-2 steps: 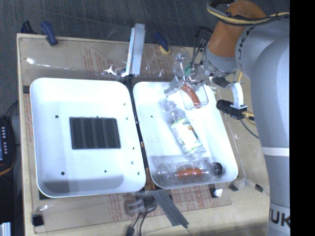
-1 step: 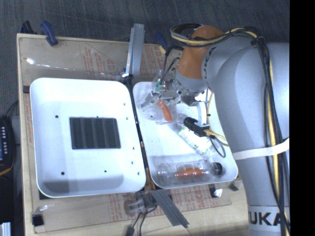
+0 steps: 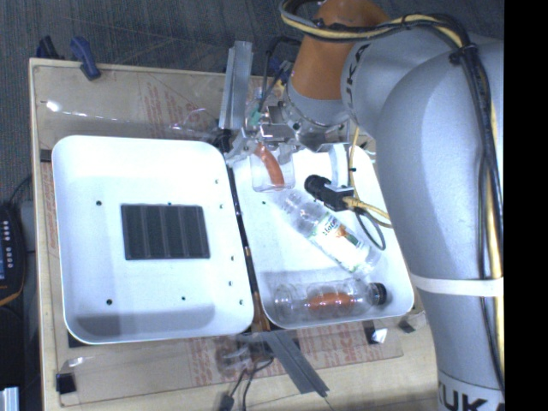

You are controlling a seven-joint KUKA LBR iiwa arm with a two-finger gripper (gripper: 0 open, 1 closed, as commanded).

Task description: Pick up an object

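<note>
Mara: Nearest us, a grey metal bracket sits at the near edge of the surface, just outside the bins. It's out of harm's way.

Jon: And inside the bins?

Mara: A clear bottle with something orange inside lies along the near edge of the right bin, against its wall. A descent there would likely strike the rim first.

Jon: Further in?

Mara: A labelled bottle lies slantwise across the middle of that bin. It's round, slick plastic, so pinched off-centre it could roll or squirt free. The left bin has a dark ridged panel flat in its middle, well apart from the arm.

Jon: The gripper?

Mara: The gripper hangs over the far left corner of the right bin, just above a small clear container with an orange piece in it. I cannot tell whether it is wide or narrow, or whether it holds anything.

Jon: So what's the risk?

Mara: That corner is tight. The container stands close to the bin's wall, so the gripper could catch the rim, or tip the light container instead of clasping it. See-through plastic may also mislead the program about its edges.
</note>
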